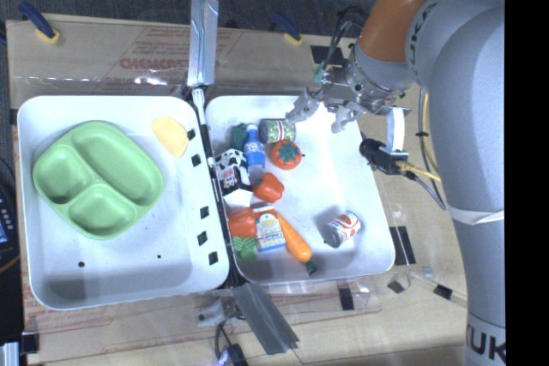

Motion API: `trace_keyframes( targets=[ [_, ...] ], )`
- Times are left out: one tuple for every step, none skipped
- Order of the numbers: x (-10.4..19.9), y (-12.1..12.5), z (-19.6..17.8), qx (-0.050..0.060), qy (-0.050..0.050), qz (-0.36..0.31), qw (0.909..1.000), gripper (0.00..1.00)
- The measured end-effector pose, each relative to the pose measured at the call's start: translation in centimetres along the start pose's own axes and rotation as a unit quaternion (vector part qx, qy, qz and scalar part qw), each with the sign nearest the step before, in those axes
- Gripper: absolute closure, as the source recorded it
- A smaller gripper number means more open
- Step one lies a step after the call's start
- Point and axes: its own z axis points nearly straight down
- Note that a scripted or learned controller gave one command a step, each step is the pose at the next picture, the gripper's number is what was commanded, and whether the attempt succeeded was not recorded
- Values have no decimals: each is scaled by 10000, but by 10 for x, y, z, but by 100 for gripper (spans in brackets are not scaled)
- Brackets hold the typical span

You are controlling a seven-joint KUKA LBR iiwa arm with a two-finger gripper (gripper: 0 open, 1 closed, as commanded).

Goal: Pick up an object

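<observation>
My gripper (322, 114) hangs over the back of the right bin (364, 184), open, with nothing between its fingers. Just left of its near finger lies a green can (277, 131), with a red tomato (286, 153) below that. Along the bin's left side sit a blue bottle (254, 154), a black-and-white cow toy (228, 167) and a red pepper (268, 187). Toward the front lie a small juice carton (269, 231), a carrot (294, 242) and a red-and-white can (343, 227).
The left bin (51, 279) holds a green divided plate (97, 178) and a yellow piece (171, 134) at its back right. A black divider with clips (206, 201) separates the bins. The grey arm (455, 73) fills the right side.
</observation>
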Motion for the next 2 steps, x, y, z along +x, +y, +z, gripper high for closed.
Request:
trace_keyframes(
  targets=[
    [45, 4, -18, -34, -3, 692, 9976, 0],
    [31, -3, 115, -48, -10, 154, 9999, 0]
  ],
)
